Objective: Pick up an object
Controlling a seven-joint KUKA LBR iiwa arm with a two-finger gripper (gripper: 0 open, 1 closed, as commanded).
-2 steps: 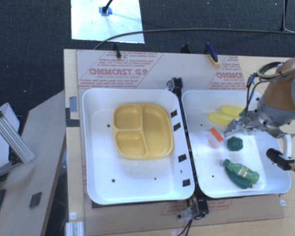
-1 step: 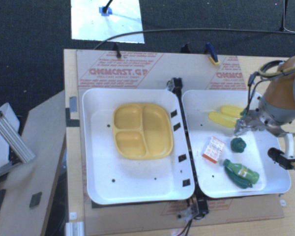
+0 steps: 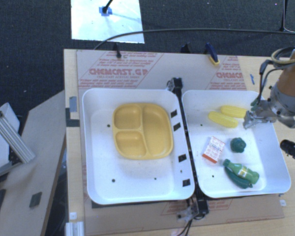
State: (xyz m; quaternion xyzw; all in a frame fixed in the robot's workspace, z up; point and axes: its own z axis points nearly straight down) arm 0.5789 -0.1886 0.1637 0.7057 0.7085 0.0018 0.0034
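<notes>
Yellow plastic is what sits nearest the gripper [image 3: 251, 120]: 2 toy corn cobs [image 3: 229, 115] lying side by side in the upper part of the right bin [image 3: 281, 171], with the gripper just beside their right ends, low over the bin floor. Nothing can be seen between its tips, and whether it is open or closed I cannot tell from this angle.

I judge the cobs to be light, hollow and stiff, with a smooth rounded skin that could roll or squirt out of a pinch. The safest hold would be across the middle of 1 cob, squeezing its short width rather than its length.

Other candidates share the bin: a small dark green round toy [image 3: 238, 144], a green bottle [image 3: 241, 173] with a yellow label near the front, and a flat white and red packet [image 3: 214, 149]. The packet looks thin and hard to get under; the bottle looks slick but has a narrow body to close on.

The left bin [image 3: 96, 181] holds a yellow tray [image 3: 141, 131] with 3 compartments.

Red print on the clear sheet [image 3: 137, 68] under the bins reads "CHEMCAST GP", repeated at the right. The writing on the packet and bottle label is too small to read.
</notes>
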